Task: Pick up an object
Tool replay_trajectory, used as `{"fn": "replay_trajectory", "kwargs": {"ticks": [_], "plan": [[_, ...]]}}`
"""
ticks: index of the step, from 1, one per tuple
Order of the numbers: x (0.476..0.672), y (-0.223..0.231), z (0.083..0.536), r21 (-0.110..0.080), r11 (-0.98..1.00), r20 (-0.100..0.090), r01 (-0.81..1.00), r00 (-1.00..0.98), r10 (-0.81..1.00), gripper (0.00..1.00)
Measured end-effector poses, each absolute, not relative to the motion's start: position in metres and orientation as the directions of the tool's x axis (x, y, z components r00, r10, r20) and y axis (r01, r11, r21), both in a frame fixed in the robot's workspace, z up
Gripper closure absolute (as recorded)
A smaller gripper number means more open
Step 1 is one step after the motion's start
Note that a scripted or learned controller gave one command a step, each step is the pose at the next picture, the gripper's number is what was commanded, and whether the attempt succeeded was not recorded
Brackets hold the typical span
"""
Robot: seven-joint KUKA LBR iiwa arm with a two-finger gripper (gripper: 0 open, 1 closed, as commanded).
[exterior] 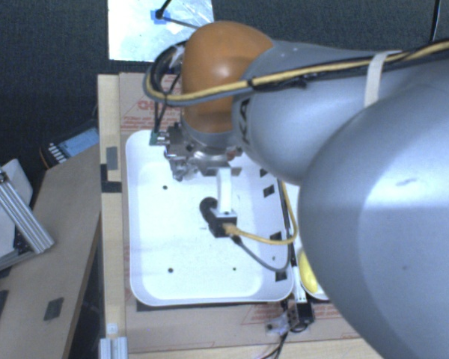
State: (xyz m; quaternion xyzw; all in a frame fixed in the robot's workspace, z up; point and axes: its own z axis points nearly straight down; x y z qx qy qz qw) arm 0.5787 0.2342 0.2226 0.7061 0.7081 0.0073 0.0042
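Lighting is even and fairly bright, overhead, slightly cool cast. The white bin (157, 223) reads near blown-out, with little surface texture left. A foil-like sheet (161, 17) at the top throws patchy glare. The arm's grey casing (374, 215) is close to the lens, soft and out of focus, with a broad diffuse highlight on its upper curve. The orange band (217, 58) has a soft sheen, no hard specular. Shadows under the wrist are faint and soft-edged. The dark backdrop (45, 43) is noisy and low in detail. Overall the frame is low-res, mildly blurred, with compression mush on the cardboard print. No obvious edge distortion.
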Motion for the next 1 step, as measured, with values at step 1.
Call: {"fn": "replay_trajectory", "kwargs": {"ticks": [1], "plan": [[0.6661,0.2336,0.2151,0.009,0.003,0.002,1.000,-0.003,1.000,1.00]]}}
